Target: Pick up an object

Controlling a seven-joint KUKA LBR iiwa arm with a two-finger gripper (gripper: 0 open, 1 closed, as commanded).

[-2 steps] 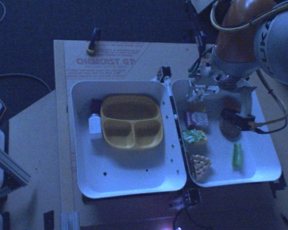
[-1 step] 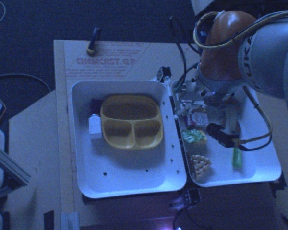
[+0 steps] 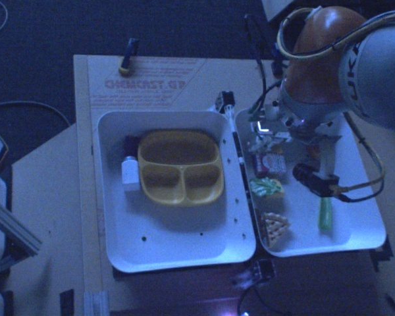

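Note:
My gripper (image 3: pixel 271 131) hangs low over the far left part of the right bin (image 3: pixel 359 232), under the orange band of the arm. Just in front of it lies a red and white packet (image 3: pixel 270 164). Nearer the front along the bin's left side sit a green and yellow toy (image 3: pixel 266 187) and a tan waffle-like wedge (image 3: pixel 275 227). A green stick (image 3: pixel 325 214) lies toward the right of that bin. The light is dim, and the wrist hides what is under the gripper.
The left bin (image 3: pixel 178 254) holds a yellow divided plate (image 3: pixel 180 166) with a small white block (image 3: pixel 130 172) at its left side. A black part with a cable (image 3: pixel 316 179) juts over the right bin. A small clip (image 3: pixel 128 58) rests on the board behind the bins.

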